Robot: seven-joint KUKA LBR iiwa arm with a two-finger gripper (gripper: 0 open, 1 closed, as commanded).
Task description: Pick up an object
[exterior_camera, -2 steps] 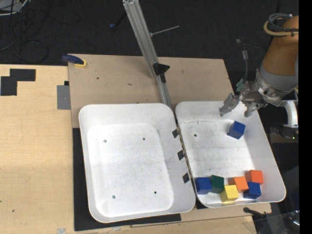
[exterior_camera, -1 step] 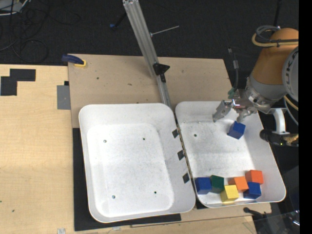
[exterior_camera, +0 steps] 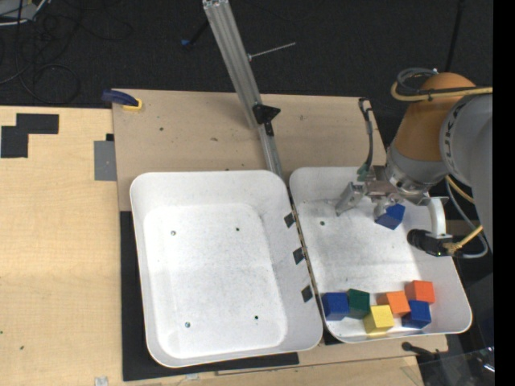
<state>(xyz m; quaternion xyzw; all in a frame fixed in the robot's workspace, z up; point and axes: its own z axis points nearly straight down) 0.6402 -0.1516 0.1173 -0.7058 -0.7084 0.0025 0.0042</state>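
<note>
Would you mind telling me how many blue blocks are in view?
3: one blue block under the tool in the right bin, two at its near edge. Others may hide behind the arm.

No readable text

No words, labels, brand marks, numbers or signs can be read on anything in the frame, from upper left to lower right.

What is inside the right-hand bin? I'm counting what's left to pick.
The right bin holds a cluster near its front edge: two blue blocks, green, yellow, orange and red. Another blue block sits at the end effector, which hides the floor beneath it.
</note>
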